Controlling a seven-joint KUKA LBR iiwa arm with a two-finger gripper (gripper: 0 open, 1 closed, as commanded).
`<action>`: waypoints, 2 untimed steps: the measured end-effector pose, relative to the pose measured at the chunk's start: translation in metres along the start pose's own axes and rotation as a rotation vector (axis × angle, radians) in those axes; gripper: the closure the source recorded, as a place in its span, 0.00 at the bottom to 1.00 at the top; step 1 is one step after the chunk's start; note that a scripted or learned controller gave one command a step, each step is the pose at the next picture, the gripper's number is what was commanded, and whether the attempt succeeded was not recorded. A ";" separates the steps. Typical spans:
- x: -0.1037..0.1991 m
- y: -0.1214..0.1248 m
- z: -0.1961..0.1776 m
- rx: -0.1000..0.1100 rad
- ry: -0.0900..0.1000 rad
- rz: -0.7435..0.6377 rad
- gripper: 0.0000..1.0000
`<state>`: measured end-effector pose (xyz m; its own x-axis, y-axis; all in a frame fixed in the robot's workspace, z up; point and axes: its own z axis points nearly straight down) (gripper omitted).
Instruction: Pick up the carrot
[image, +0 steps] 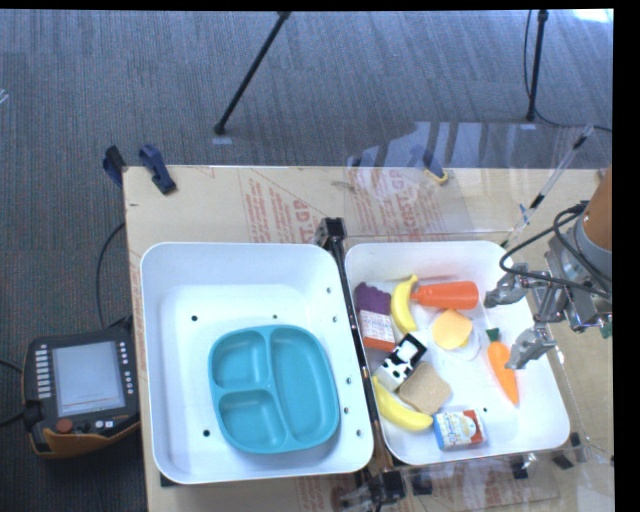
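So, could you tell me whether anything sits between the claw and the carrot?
Nothing visible does. The claw hangs directly over the carrot near the right bin's right wall; the nearest item, a yellow round piece, lies apart to its left.

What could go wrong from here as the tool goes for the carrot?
1. The carrot lies near the right bin's wall, so one finger may catch the wall.
2. The open tool sits over the carrot's thick end; closing there could squeeze it out.
3. The yellow round piece lies close beside the carrot and could get nudged.
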<state>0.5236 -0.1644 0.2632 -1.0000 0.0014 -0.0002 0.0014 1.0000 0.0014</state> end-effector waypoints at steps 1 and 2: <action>-0.023 -0.031 0.160 -0.002 0.011 0.307 0.00; -0.028 -0.029 0.145 0.000 -0.001 0.299 1.00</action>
<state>0.5515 -0.1929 0.1181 -0.9553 0.2956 -0.0005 0.2956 0.9553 0.0018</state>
